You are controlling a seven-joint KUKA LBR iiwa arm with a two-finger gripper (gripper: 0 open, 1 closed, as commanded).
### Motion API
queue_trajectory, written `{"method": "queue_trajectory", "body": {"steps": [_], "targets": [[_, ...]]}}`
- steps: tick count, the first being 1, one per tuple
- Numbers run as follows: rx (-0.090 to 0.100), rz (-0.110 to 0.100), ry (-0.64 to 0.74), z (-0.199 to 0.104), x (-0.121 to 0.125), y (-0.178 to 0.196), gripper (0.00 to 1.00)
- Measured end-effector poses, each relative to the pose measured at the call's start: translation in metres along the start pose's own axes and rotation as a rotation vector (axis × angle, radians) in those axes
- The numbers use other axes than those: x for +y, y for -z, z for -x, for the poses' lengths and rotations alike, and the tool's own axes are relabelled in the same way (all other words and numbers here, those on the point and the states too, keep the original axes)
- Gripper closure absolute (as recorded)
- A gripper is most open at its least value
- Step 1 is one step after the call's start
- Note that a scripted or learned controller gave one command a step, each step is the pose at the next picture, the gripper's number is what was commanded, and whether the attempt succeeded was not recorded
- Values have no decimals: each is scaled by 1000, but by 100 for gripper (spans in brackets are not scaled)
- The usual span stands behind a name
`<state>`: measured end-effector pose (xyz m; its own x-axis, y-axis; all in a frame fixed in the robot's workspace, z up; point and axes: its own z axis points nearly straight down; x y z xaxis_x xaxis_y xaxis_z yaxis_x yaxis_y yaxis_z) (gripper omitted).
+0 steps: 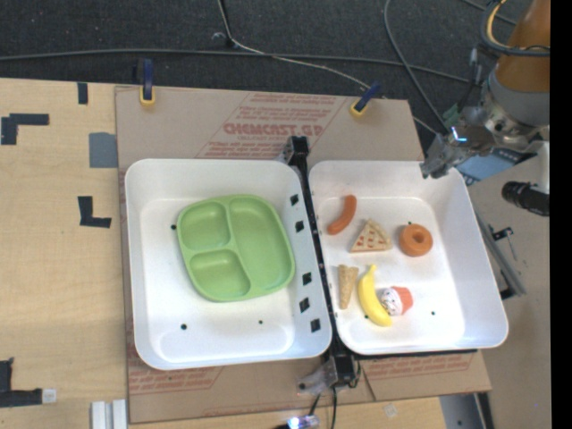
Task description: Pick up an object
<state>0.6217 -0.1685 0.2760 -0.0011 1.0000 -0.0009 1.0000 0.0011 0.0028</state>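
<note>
Banana (371, 295) toy looks light and hard, maybe slippery; grab it across its fat middle. I cannot tell how the gripper (438, 164) is set

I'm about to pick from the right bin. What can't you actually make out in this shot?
- Tool: dark and small at the right bin's top corner in the camera view; whether it's open or shut can't be told.
- Arm: cut off by the right edge.
- Small red and white item: partly hidden by the banana; too small to identify.
</note>
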Motion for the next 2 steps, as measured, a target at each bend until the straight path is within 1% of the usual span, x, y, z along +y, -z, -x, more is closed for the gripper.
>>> {"method": "queue_trajectory", "body": {"steps": [1,2], "targets": [[1,-4,4,-48,8,-17,100],[2,-5,5,-103,13,-34,100]]}}
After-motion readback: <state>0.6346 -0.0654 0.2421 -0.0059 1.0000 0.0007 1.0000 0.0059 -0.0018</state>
